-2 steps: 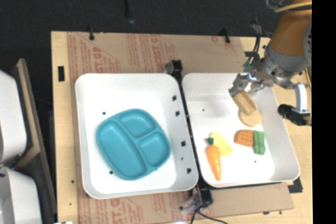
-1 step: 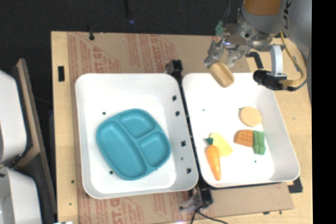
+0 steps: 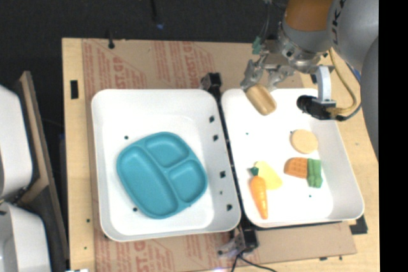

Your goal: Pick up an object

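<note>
My gripper hangs over the far left corner of the right bin. Directly under its tip is a tan cylinder-shaped piece, tilted; whether it is gripped or resting on the bin floor cannot be made out. Further forward in the same bin lie a round tan cookie, an orange wedge touching a green piece, a yellow piece and an orange carrot.
The left bin holds a blue divided plate. A black clamp sits at the far end of the wall between the bins. A black part with cable hangs at the right bin's far edge.
</note>
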Controlling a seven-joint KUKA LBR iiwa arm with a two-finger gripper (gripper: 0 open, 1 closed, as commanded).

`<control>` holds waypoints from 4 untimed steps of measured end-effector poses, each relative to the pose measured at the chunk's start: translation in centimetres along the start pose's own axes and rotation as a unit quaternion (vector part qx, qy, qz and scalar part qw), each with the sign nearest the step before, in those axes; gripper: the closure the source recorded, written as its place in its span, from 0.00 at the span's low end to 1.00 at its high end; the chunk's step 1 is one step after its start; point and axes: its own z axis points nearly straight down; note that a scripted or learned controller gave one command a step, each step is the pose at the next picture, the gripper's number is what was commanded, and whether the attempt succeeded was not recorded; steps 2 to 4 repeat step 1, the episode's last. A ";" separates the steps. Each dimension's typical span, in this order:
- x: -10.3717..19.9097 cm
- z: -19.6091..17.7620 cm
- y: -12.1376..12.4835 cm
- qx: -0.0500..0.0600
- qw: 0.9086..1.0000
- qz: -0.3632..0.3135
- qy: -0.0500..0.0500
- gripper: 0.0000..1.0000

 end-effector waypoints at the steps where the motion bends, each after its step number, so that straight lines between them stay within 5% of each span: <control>1: 7.4 7.5 1.0 0.002 1.000 -0.002 0.000 1.00; 4: 7.4 7.5 1.0 0.002 1.000 -0.002 0.000 1.00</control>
